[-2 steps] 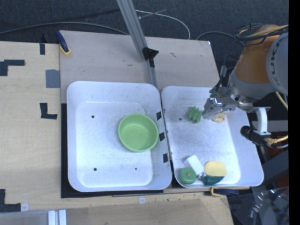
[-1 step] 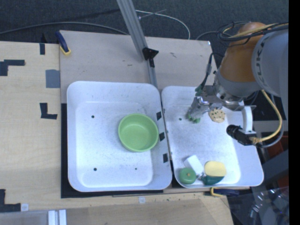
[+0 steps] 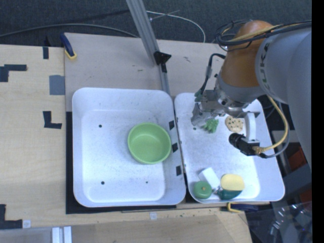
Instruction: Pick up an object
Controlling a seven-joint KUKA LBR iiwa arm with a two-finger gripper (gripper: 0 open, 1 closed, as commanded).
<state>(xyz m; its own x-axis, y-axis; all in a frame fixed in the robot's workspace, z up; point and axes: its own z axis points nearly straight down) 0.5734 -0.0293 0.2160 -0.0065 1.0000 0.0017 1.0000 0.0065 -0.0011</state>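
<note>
My gripper hangs over the back left part of the right bin, its fingers pointing down toward the floor of the bin. A small green leafy piece lies just right of the fingers, touching or nearly touching them. A tan spotted cookie-like piece lies a little further right, partly under the wrist. At the bin's front sit a green round piece, a white block, a yellow piece and a teal piece.
The left bin holds a light green bowl near its middle right. A grey pole slants in from the top down to the ridge between the bins. A black cable part hangs off the wrist over the right bin.
</note>
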